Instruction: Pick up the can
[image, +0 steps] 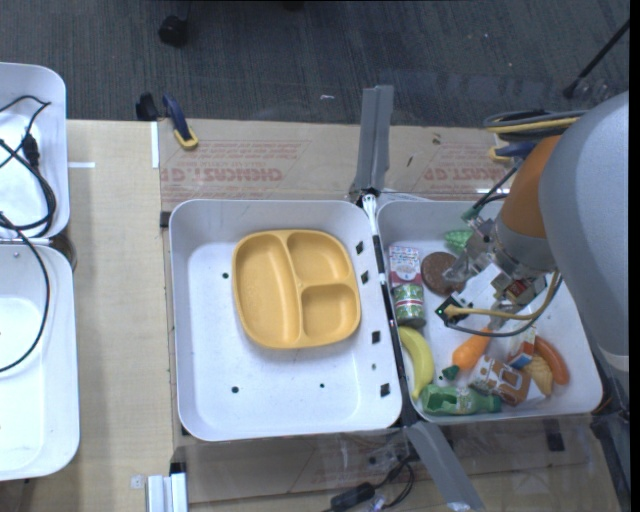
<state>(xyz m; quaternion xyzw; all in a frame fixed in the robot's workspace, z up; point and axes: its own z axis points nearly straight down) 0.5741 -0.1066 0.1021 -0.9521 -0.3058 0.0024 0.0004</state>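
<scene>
End effector (468, 272), grip state unreadable, hovers mid right bin (415, 222); can (406, 283) hugs its left wall.

The arm (592, 200) hides the right bin's (578, 335) far corner; the can's (409, 303) label is unreadably small.

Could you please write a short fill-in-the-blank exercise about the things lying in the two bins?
1. The yellow plate has ____ compartments.
2. The can lies between a pink packet and a ____.
3. The bottle lying at the near wall of the can's bin is ____ in colour.

Missing words: three; banana; green.
</scene>
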